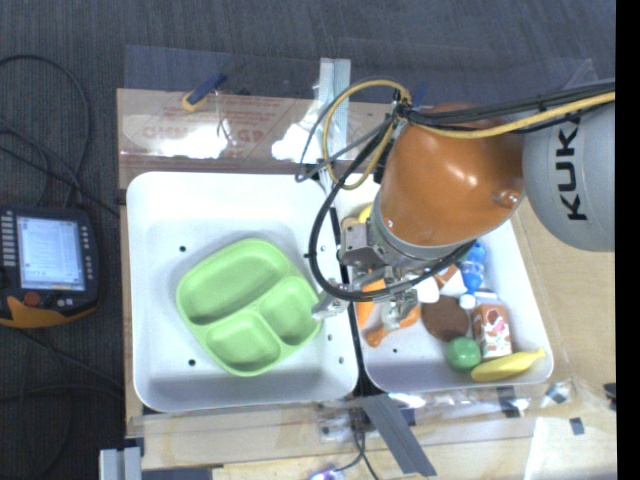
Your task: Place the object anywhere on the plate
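The end effector hangs low over the right bin; whether it's spread or pinching, I cannot tell. The green plate lies to its left, toy food just right.

The arm hangs over the right bin of toys — the green plate lies in the left bin.

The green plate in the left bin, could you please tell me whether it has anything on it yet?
Empty. All three compartments of the green plate show bare green; the toy food lies in the right bin.
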`<control>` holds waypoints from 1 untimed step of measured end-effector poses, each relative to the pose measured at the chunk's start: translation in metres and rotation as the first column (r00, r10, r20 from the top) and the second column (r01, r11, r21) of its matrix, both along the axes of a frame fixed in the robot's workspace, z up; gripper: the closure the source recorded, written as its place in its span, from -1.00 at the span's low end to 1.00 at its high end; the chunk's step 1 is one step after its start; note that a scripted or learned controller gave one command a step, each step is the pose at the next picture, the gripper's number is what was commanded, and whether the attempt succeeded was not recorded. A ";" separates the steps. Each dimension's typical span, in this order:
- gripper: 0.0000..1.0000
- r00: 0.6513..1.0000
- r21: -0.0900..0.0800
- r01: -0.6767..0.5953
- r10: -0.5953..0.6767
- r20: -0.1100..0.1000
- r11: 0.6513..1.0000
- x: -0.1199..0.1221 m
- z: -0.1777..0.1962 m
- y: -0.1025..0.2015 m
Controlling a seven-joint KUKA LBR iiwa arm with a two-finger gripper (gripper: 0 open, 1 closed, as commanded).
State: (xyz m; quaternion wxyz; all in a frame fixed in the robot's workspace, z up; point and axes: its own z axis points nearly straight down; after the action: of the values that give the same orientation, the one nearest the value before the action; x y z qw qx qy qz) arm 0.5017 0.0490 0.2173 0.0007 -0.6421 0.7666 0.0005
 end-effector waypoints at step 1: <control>-1.00 0.999 0.001 -0.043 0.043 0.010 0.999 0.034 0.164 -0.006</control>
State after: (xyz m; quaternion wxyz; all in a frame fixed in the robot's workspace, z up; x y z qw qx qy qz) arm 0.5358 0.0434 0.3809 0.0051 -0.6585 0.7526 -0.0023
